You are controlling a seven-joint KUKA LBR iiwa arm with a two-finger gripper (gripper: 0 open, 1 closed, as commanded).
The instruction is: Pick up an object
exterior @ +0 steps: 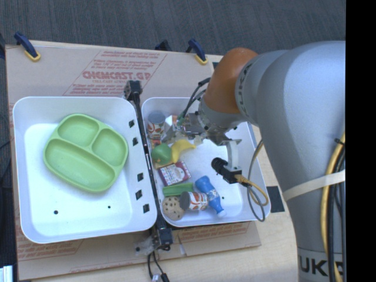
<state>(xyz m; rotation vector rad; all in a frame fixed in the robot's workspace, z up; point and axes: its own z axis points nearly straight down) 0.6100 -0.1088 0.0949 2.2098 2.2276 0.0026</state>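
Two bins are sitting before you: the left bin point(29, 216) is holding a green divided plate point(86, 151), and the right bin point(249, 207) is holding a green ball point(161, 154), yellow banana point(182, 147) and blue bottle point(210, 192). Your gripper point(191, 128) is hovering over the banana; its grip is hidden, so you cannot tell.

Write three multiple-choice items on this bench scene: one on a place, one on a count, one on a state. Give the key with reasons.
1. Where does the green divided plate lie?
A. left bin
B. right bin
C. on the cardboard

2. How many compartments does that plate have?
A. two
B. three
C. five

3. How does the blue bottle rest in the right bin?
A. upright
B. on its side
C. held in the air

Key: 1 A, the plate sits on the floor of the left bin. 2 B, ridges split it into three wells. 3 B, it lies flat among the other items, beside the cookie.
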